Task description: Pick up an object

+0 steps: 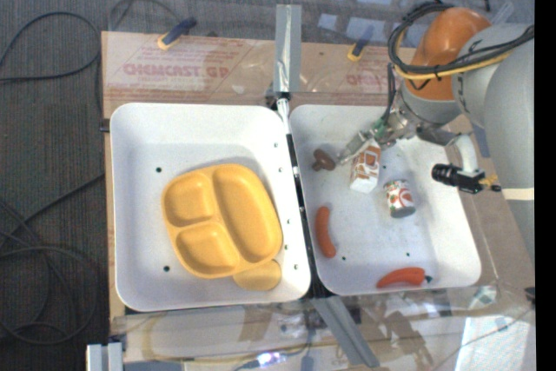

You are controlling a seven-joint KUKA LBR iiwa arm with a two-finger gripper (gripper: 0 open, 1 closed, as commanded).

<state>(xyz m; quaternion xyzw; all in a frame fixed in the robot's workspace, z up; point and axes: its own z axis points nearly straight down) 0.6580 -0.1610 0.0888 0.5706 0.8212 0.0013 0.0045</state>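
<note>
The counter is a brown board with faded red lettering, and two shallow white bins sit side by side on it. The right bin lies directly under the claw, which hangs over its upper part. The left bin sits well to the claw's left, its edge touching the right bin's. A grey metal post stands at the counter's far edge, up and left of the claw, over the seam between the bins. Two yellow-tipped clamps grip that far edge
</note>
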